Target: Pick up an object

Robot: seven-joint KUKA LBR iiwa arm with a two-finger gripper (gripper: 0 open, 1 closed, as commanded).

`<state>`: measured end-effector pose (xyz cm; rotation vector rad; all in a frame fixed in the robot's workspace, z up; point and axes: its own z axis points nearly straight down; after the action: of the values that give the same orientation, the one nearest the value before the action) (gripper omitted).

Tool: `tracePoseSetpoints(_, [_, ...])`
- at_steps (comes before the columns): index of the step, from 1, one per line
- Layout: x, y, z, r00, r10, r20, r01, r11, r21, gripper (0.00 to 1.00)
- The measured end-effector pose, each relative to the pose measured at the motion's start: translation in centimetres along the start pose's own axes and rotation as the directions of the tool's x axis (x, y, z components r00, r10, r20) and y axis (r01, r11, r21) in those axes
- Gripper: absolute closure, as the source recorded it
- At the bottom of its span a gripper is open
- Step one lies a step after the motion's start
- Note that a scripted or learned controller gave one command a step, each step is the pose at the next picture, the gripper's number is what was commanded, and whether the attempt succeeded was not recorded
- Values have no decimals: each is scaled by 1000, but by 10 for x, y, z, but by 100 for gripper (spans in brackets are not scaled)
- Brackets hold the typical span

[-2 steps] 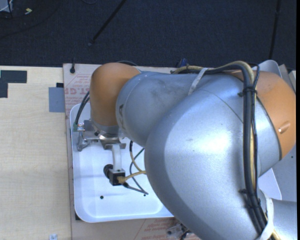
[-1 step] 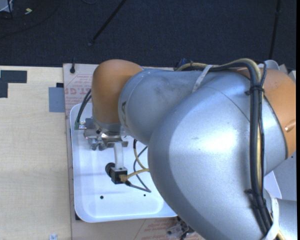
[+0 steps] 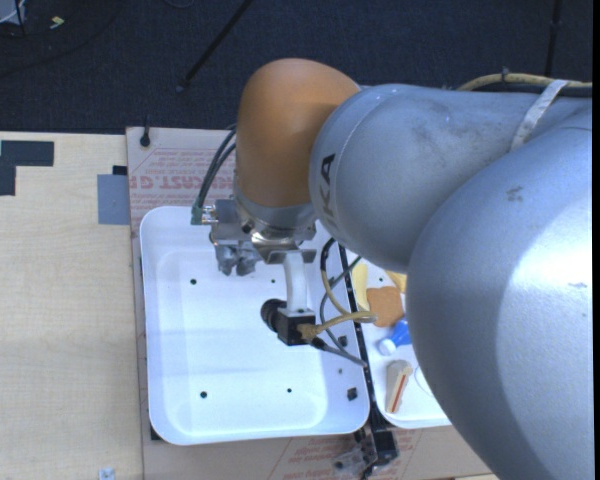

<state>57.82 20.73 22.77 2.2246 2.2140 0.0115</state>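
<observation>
Plywood bench [image 3: 50, 318] with dark carpet [image 3: 100, 58] behind; grey arm [image 3: 480, 218] fills the right side, its orange band above the wrist; left bin [image 3: 170, 368] sits white and shallow, a few small dark dots on its floor; right bin [image 3: 420, 416] is mostly hidden under the arm, just beside the left bin; gripper [image 3: 235, 260] hangs low over the left bin's upper middle, near the floor; can't tell from this angle whether it's apart or together; candidate objects sit in the right bin's visible strip: tan lump [image 3: 385, 305], blue piece [image 3: 400, 333] just below it, red-and-tan stick [image 3: 397, 386] nearest the front rim.
</observation>
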Motion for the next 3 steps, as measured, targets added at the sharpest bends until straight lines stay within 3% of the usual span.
tracePoseSetpoints(1, [-10,65,85,1000,-2,7,2,1000,13,100])
tracePoseSetpoints(2, [-39,68,-21,1000,-3,2,3,1000,-1,100])
tracePoseSetpoints(3, [33,66,-85,1000,-11,-2,11,1000,3,100])
